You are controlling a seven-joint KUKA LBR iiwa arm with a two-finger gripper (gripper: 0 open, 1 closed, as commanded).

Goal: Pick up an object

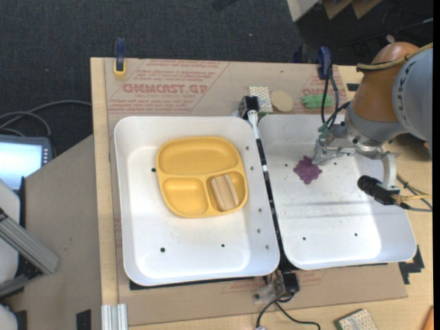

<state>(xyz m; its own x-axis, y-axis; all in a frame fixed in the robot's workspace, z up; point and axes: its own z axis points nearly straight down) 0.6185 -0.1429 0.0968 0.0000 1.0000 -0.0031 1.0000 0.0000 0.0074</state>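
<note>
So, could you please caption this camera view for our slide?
Arm's gripper poised beside a purple object in the right bin; yellow divided tray in the left.

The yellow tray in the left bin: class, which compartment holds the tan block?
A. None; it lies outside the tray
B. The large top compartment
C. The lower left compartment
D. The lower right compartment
D: the tan block lies in the lower right compartment of the yellow tray, whose other two compartments show bare yellow.

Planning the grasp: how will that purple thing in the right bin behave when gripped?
The purple thing looks small, flat and ragged-edged, so it is probably soft and light. Lying low on the right bin floor, it may slip away sideways instead of lifting. The gripper sits right beside it; rolling seems unlikely.
</note>
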